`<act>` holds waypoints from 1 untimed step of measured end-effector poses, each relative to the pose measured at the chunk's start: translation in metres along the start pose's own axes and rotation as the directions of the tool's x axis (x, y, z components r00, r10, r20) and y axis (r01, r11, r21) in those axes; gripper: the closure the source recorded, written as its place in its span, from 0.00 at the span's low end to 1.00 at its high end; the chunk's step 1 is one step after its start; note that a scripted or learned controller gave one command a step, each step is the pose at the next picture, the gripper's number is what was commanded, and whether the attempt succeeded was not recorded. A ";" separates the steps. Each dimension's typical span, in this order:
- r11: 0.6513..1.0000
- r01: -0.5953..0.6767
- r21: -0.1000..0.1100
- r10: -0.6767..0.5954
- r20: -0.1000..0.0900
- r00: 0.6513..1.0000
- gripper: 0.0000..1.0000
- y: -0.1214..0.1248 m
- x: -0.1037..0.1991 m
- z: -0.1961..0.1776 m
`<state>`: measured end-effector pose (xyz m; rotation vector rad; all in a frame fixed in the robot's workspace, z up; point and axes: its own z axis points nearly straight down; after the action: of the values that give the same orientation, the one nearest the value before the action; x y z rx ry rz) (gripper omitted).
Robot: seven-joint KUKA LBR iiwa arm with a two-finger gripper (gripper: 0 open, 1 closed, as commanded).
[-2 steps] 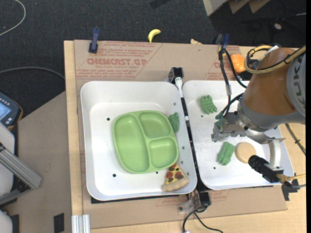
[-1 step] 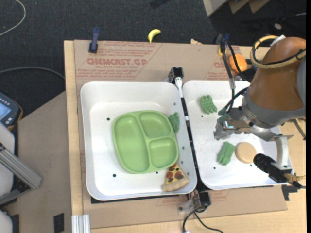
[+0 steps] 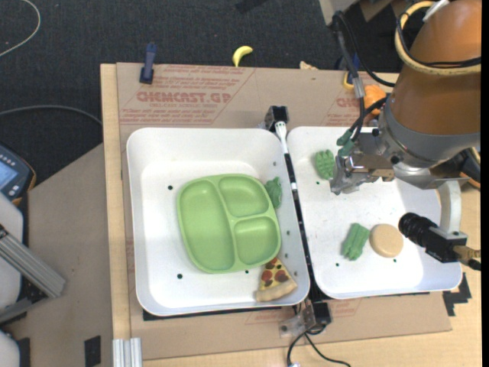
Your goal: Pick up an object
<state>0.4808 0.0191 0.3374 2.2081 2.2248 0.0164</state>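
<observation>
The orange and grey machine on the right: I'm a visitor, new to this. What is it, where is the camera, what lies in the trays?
It is a robot arm whose gripper hangs over the right white bin. One camera looks down from above at a slant. That bin holds a green leafy toy near the gripper, another green toy and a tan round disc. The left white bin holds a green three-part plastic plate, a small green piece beside it and a toy pizza slice. Whether the gripper holds anything I cannot tell.

A robotics lab: cardboard-topped bench (image 3: 191, 98), blue clamp (image 3: 147, 63), toy pizza slice (image 3: 275, 279) in a white bin (image 3: 138, 228), dark carpet (image 3: 76, 29).
</observation>
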 end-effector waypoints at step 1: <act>1.000 -0.001 -0.003 0.001 0.000 1.000 1.00 0.001 0.043 -0.121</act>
<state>0.4802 0.0618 0.4587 2.2082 2.2224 0.0199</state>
